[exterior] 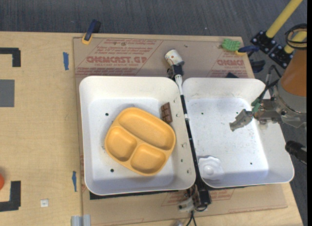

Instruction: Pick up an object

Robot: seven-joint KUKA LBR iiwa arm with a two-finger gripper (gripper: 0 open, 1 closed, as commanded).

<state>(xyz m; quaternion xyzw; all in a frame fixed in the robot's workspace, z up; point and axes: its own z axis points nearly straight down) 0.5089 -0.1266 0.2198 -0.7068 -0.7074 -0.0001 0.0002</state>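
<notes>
The gripper point(240, 120) hangs over the right bin point(229, 93), in its right half, and whether its fingers are spread or pressed together I cannot tell, since they read as one grey smear. The likeliest things to pick lie elsewhere: a white lump point(209, 166) at that bin's near left corner, a yellow divided tray point(140, 140) and a small brown block point(166, 112) left of it. A descent here would probably close on bare floor.

The arm point(297, 81) runs off the right edge, its upper part unseen
</notes>
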